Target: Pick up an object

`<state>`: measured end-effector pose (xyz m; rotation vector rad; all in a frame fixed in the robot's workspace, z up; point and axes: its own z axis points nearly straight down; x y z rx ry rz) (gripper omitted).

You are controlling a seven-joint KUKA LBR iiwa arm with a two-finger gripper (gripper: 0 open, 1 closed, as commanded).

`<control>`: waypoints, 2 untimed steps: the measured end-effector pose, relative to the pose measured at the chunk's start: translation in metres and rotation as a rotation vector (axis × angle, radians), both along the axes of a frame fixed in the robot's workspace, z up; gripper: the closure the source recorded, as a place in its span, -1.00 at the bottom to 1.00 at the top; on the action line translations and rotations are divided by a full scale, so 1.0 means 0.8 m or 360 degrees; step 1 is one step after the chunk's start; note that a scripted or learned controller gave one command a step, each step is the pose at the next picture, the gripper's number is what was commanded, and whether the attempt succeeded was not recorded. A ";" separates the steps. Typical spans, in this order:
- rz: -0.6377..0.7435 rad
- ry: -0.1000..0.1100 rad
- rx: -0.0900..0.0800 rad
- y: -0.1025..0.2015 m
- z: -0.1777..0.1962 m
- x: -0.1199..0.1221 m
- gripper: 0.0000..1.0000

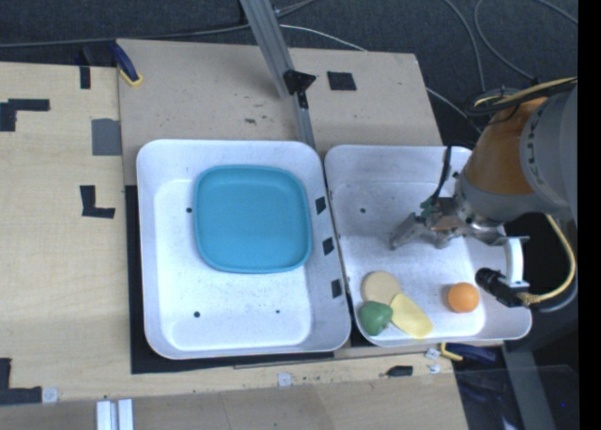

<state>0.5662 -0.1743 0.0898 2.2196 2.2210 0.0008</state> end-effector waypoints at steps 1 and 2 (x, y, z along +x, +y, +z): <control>0.0000 -0.0002 -0.0002 -0.001 0.013 0.001 1.00; 0.0000 0.0002 0.0001 -0.002 0.065 -0.005 1.00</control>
